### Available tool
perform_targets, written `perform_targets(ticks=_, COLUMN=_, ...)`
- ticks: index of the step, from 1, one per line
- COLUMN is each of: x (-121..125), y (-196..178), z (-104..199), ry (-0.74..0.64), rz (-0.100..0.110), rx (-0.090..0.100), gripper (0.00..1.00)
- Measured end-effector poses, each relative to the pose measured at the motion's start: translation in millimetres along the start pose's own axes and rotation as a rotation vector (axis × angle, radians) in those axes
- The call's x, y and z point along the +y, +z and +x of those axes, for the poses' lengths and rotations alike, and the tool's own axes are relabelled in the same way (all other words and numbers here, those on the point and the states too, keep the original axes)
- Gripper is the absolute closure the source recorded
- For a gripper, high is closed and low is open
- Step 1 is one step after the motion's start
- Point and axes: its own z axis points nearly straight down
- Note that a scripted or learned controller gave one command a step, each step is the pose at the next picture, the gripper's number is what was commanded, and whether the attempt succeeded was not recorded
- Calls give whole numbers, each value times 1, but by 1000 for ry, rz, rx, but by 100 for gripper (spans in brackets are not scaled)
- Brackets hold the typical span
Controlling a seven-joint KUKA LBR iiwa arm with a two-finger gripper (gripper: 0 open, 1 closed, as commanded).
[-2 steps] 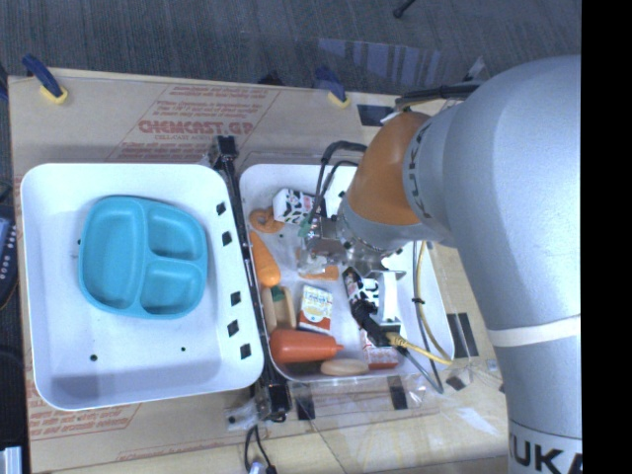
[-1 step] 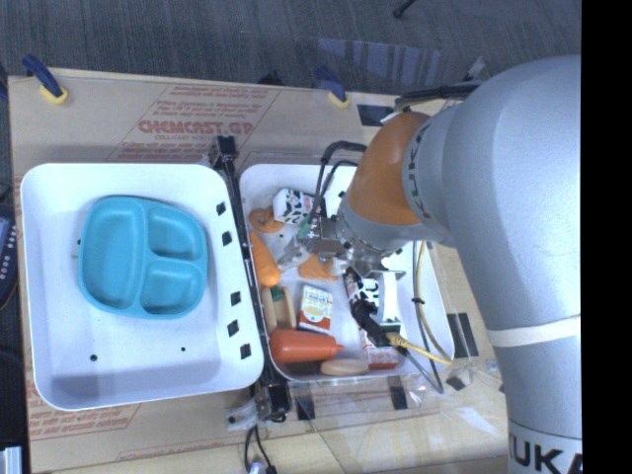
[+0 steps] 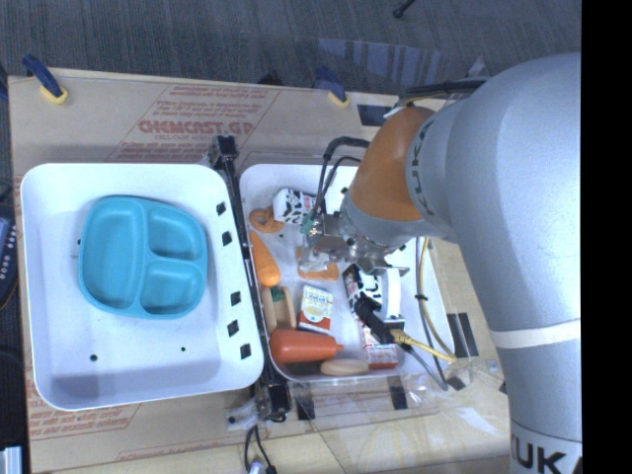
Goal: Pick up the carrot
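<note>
The carrot (image 3: 265, 261) is a slim orange piece lying lengthwise along the left wall of the right bin (image 3: 259, 180). My gripper (image 3: 322, 249) hangs low over the middle of that bin, just right of the carrot, under the orange wrist band (image 3: 387, 171). A small orange patch (image 3: 318, 274) shows right beneath the gripper; what it is cannot be made out. The arm hides much of the bin's right half.
Around the gripper lie a red sausage (image 3: 301, 345), a small carton (image 3: 316, 306), a black-and-white spotted toy (image 3: 288, 203), a beige stick (image 3: 280, 307) and a pale oval piece (image 3: 344, 366). The left bin (image 3: 59, 363) holds a blue divided plate (image 3: 143, 257).
</note>
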Motion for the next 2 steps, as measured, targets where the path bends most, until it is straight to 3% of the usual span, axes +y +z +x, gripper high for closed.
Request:
perform_targets(ticks=1, x=0, y=0, z=0, ry=-1, rz=0, rx=-1, gripper=0)
perform_targets(ticks=2, x=19, y=21, z=3, ry=53, rz=2, rx=0, gripper=0)
